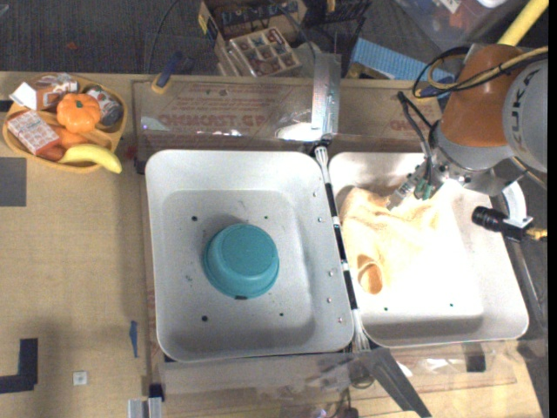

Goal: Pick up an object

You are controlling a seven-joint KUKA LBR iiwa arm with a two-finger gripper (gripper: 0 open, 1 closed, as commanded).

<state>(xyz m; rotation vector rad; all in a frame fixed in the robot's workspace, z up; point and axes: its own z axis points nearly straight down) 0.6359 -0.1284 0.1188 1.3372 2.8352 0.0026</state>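
You are looking at a crumpled yellow cloth (383, 233) lying along the left wall of the right bin (487, 316), bunched up so its folds are giving the fingers something to catch. The gripper (409, 190) is hanging over the cloth's upper edge, near the bin's far rim, with the arm (487, 103) leaning in from the far right corner. A teal bowl (242, 260) is sitting upside down mid left bin (174, 190), well apart

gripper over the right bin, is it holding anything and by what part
Cannot be told. The gripper sits at the upper edge of the yellow cloth in the right bin, but a grasp isn't visible.
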